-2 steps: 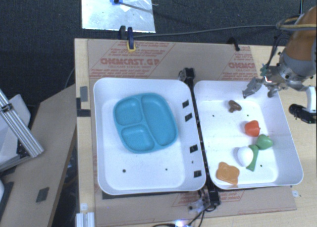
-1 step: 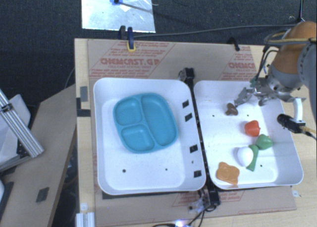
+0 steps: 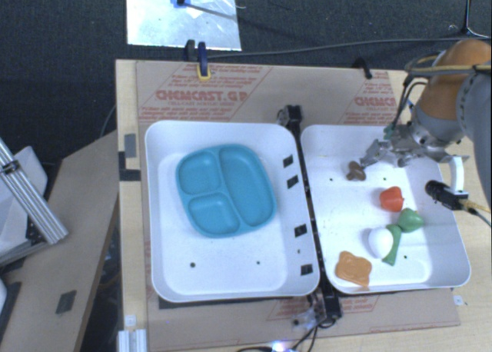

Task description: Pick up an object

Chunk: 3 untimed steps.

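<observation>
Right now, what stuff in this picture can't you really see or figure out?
- The end effector: too small and blurry in the camera view to tell whether it is open or shut.
- The small brown thing beside it: too tiny to say what it is.
- The arm: cut off by the right edge.
- The white egg-like thing: the green toy covers one side of it.
</observation>
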Motion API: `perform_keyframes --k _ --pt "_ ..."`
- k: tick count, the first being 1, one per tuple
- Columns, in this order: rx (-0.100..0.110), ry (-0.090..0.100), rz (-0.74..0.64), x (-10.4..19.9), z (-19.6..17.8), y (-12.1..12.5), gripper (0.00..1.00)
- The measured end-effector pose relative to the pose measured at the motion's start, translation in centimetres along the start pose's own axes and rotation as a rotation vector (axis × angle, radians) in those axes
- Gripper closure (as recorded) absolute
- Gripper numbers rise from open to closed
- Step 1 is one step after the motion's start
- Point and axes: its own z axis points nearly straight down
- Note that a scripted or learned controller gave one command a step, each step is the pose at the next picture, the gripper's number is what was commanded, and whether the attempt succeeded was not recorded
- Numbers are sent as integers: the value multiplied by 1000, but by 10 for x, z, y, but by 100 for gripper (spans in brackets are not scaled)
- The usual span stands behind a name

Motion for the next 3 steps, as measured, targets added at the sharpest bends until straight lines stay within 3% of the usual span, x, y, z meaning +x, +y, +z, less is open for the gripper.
perform_keyframes --k 1,3 --pt "-5 -2 -3 0 -13 2 100" --pt "-7 -2 -1 -4 -125 11 100"
